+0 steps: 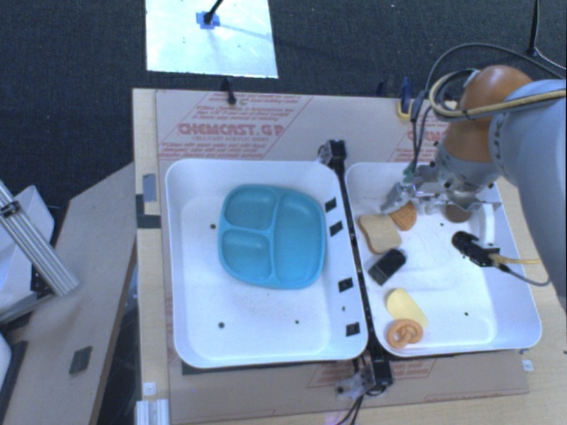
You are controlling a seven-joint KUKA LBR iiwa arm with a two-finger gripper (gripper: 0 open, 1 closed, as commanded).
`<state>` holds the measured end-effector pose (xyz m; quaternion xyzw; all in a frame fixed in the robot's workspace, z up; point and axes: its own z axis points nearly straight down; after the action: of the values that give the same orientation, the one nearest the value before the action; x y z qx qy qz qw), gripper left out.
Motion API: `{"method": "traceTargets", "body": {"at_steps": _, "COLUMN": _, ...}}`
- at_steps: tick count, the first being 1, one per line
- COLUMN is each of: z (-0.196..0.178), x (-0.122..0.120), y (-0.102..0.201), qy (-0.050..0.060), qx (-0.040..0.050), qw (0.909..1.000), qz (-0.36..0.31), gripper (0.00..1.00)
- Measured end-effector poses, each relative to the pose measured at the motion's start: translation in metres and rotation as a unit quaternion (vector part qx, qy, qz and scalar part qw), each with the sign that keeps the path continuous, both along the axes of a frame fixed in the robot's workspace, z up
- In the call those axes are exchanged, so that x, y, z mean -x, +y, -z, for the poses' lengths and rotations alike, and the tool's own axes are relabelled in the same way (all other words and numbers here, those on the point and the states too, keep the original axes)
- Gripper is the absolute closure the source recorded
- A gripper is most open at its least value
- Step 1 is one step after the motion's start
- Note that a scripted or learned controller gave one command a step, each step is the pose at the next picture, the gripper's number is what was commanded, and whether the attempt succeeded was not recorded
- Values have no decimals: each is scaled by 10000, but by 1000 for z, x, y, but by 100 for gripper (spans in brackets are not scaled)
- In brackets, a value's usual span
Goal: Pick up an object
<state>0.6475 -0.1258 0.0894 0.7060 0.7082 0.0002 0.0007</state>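
Observation:
My gripper (406,198) hangs low over the far left part of the right bin (509,326). Just below its tip lies a small orange piece (406,218), touching or nearly touching it. Next to that piece, a tan toast slice (379,233) lies flat on the bin floor. Nearer the front are a black block (386,266), a yellow piece (403,304) and a pretzel-shaped piece (405,333). A small brown thing (458,212) shows partly under the wrist.
A blue divided plate (270,235) lies in the left bin (190,326). A black-taped divider rim (345,237) runs between the two bins. The arm's grey body covers the right bin's far right corner.

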Motion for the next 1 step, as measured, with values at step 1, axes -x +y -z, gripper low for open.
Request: {"method": "traceTargets", "body": {"at_steps": 1, "z": -13, "x": -1, "y": 0, "qy": -25, "qx": 3, "qw": 10000, "qz": -4, "gripper": 100}}
